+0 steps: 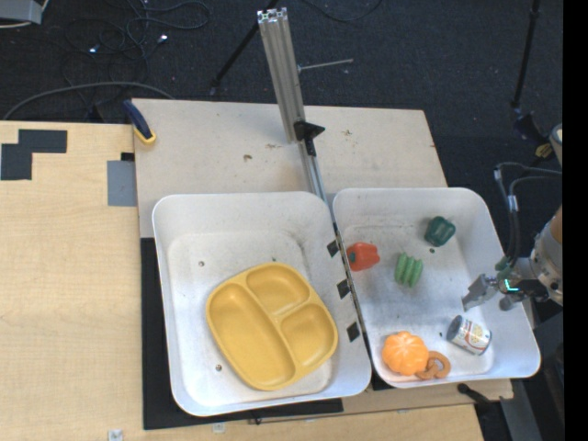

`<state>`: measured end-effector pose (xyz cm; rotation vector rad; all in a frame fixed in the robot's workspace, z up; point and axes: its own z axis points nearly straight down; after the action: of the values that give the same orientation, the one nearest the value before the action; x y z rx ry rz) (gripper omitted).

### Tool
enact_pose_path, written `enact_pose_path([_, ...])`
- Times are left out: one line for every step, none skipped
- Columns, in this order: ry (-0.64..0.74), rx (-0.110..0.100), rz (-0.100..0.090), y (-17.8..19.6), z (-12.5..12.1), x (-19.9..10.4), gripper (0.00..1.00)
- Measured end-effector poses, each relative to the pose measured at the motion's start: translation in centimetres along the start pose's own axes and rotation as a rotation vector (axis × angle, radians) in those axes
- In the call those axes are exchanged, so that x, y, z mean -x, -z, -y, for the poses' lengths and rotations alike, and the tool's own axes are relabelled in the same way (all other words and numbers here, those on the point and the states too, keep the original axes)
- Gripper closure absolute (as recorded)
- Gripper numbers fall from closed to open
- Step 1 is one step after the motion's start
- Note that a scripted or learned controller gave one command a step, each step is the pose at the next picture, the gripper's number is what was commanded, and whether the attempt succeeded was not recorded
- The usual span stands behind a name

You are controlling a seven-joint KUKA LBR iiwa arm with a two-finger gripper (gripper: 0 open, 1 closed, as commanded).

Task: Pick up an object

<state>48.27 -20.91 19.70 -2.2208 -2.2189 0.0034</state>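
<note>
Small can point(469, 335), white with a dark end, is lying on its side near the right bin's point(404, 200) four o'clock corner, and I am judging it the likeliest pick because the gripper point(493, 289) is hovering just beside it, at about one o'clock from it. Its fingers are standing spread with nothing between them. Moving outward, an orange fruit point(404, 352) with a pretzel point(434, 367) touching it is sitting at the can's eight o'clock, a green block point(408, 269) and a red pepper point(362, 256) are lying toward ten o'clock, and a dark green pepper point(439, 231) is resting at eleven. A yellow divided plate point(271, 324) is occupying the left bin point(184, 219). To do this well, the gripper should be centering over the can, straddling its round body, then descending fully before closing, since a cylinder may be rolling away.
</note>
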Motion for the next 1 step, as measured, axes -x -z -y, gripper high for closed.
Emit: enact_pose_path([0.000,0.001,0.000,0.06,-0.04,0.01,0.00])
